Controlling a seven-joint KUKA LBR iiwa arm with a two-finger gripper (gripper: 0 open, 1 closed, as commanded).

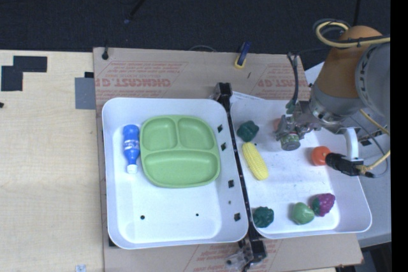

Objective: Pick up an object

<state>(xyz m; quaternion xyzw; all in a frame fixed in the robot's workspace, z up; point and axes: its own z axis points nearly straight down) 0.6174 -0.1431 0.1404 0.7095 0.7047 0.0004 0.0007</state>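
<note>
Nearest the camera, along the front wall of the right bin [357, 226], lie three small toys: a dark green lump [262, 216], a lighter green piece [301, 213] and a purple one [324, 203], the last two almost touching. Farther back, a yellow corn cob [255, 161] lies slantwise near the divider, with another dark green toy [247, 131] just behind it. An orange-red toy [319, 155] sits toward the right wall, beside a black fitting on the arm. In the left bin [121, 213] a green sectioned tray [179, 151] rests flat with a blue bottle [130, 146] lying along its left edge.

Behind the corn, the claw [290, 139] hangs low over bare bin floor, roughly between the corn and the orange-red toy. Its tips are too small and cluttered to say whether they are spread or closed, and nothing can be seen held in them.

No object is lifted yet, so I judge the pick has yet to start. The corn looks the best candidate: it lies apart from its neighbours and is close by. A good grasp would straddle its narrow width at mid-length, descending straight down, clear of the dark green toy behind it.
</note>
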